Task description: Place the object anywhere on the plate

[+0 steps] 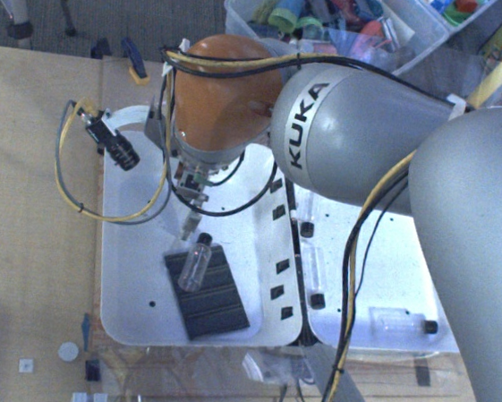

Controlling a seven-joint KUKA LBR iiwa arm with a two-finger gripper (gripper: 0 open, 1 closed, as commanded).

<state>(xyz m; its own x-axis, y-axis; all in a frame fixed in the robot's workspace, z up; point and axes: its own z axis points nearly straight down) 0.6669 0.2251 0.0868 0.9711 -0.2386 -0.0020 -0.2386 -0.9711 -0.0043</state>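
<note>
Clear bottle (195, 264) lying on dark ribbed plate (212, 304), at its upper end, touching. Gripper (191, 223) just above bottle; jaw state impossible to tell. Probably light, rigid, smooth, prone to rolling. Grip across mid-body, square to long axis.

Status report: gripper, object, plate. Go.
Gripper low over the left bin, just above the plate. Clear bottle lying on the dark ridged plate, apart from the gripper. Second clear bottle in right bin. Nothing in the way.
</note>
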